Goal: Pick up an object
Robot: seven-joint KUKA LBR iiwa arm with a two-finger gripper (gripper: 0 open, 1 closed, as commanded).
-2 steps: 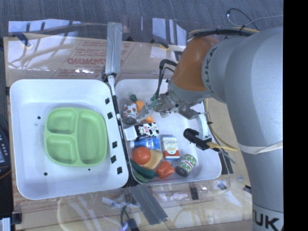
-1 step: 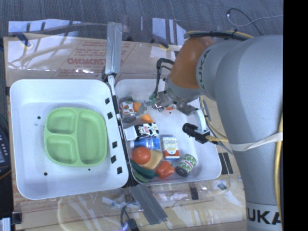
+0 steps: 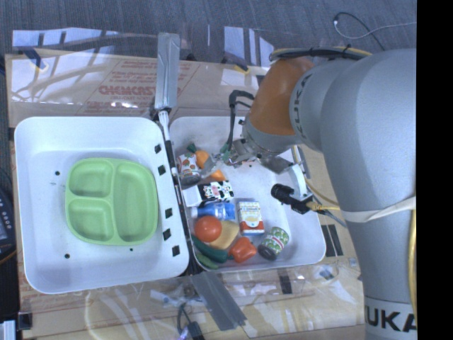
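The right bin holds several small objects. At its left side are a small red-and-white can and an orange piece. Below them are a black-and-white cow-pattern carton, a blue bottle, an orange juice box, a red tomato, a red pepper and a green-labelled can. My gripper is low over the upper middle of this bin, just right of the orange piece. The orange wrist band hides much of it.
The left bin carries a green divided plate. A metal divider runs between the bins. The grey arm covers the right bin's right side. A cardboard sheet lies behind the bins.
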